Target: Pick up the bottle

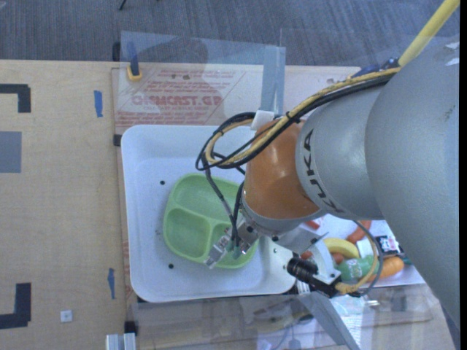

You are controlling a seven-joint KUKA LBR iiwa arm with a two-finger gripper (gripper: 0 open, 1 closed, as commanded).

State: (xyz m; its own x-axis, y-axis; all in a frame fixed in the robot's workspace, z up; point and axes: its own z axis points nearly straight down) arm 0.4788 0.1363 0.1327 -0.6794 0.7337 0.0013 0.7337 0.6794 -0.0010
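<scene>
Gripper [225, 250] sits low over the right rim of the green divided plate [191, 228] in the left white bin [142, 195], centre of frame; the arm's orange band [273, 177] hangs just above it. Whether the claw is wide or narrow: cannot tell, nothing visibly caught in it. Green bottle [355, 268] lies in the right bin at lower right, beside a banana [339, 248] and an orange piece [392, 266], partly hidden by the arm, well apart from the gripper.

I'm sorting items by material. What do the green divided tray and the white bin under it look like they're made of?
Green divided tray: likely moulded plastic, smooth, with soft sheen and rounded compartment walls. White bin: probably plastic too, matte white with rounded corners.
</scene>
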